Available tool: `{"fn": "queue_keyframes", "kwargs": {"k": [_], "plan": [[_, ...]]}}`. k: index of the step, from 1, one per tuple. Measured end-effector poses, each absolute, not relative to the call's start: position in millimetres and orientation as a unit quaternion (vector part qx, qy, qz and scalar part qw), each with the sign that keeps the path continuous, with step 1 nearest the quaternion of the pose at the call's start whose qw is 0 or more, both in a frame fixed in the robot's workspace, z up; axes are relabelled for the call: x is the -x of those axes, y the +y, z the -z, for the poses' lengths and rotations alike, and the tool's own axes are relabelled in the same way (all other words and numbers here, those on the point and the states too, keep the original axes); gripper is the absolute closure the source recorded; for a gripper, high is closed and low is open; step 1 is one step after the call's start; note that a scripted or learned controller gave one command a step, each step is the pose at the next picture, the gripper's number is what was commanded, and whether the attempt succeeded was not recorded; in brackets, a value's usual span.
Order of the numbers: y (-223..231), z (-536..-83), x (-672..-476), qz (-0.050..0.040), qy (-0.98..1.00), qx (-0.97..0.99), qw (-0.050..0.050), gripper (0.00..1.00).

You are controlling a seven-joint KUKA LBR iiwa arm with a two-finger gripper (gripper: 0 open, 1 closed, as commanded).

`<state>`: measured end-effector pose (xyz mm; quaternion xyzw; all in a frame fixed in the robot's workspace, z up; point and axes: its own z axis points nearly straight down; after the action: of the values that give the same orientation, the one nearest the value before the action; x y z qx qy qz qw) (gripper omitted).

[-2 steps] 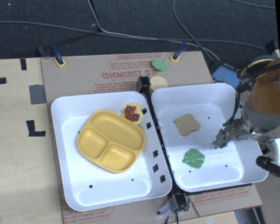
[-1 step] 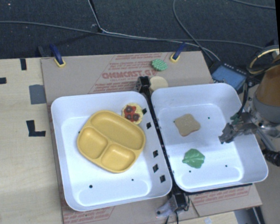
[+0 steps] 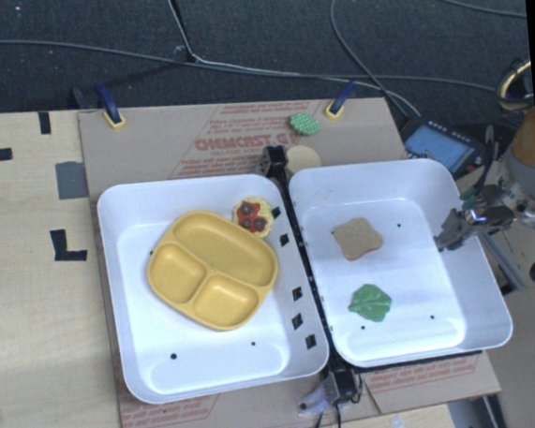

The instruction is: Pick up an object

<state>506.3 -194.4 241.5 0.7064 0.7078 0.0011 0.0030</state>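
Pincer [image 3: 455, 230] parked at right bin's [image 3: 434, 178] right rim, nothing gripped; open or closed can't be told. Tan piece [image 3: 356, 238] and green leaf [image 3: 369, 302] left loose mid-bin, probably easiest grabs.

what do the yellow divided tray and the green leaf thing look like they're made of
Yellow divided tray: likely moulded plastic, smooth with a soft sheen, rounded compartment ridges. Green leaf: probably soft plastic or rubber, matte, with a faint ribbed surface; too small to tell for certain.
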Motion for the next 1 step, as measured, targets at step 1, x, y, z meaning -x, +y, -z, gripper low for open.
{"fn": "queue_keyframes", "kwargs": {"k": [1], "plan": [[-194.3,-264.5,-507.1,-0.0002,0.708,-0.707,0.001,1.0]]}}
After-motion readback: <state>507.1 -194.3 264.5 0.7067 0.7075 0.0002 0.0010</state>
